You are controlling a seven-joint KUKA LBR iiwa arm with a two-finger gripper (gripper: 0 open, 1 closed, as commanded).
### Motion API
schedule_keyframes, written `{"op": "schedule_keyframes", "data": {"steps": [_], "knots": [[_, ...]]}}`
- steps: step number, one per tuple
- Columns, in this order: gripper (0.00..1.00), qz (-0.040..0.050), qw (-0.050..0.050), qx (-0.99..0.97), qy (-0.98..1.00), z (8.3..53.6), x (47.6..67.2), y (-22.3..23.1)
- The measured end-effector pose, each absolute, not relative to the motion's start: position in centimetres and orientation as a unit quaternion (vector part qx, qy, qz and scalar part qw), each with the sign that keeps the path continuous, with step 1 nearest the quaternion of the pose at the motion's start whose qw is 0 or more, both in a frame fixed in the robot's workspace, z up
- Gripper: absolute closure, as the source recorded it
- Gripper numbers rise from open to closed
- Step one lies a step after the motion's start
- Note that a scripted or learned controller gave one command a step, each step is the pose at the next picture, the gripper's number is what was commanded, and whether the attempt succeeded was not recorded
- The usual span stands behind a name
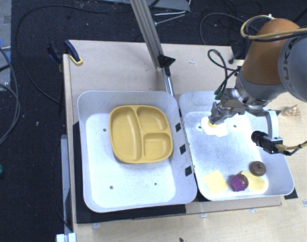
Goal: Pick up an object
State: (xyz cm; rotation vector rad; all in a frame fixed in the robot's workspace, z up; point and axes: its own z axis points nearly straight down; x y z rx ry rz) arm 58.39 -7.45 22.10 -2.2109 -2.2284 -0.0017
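The arm reaches in from the right and its gripper (217, 116) is low over the far part of the right bin (279, 161), right on top of a pale yellow-and-white object (216, 128). How its jaws stand cannot be told. Along the near edge of that bin lie a pale yellow block (215, 181), a purple object (238, 182) and a brown round piece (257, 168), close together. The left bin (93, 135) holds a yellow divided plate (141, 133).
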Motion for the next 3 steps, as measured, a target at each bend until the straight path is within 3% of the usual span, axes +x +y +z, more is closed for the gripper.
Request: {"op": "schedule_keyframes", "data": {"steps": [3], "knots": [[1.0, -0.0008, 0.0, -0.704, -0.71, 21.4, 59.2, 8.2]]}}
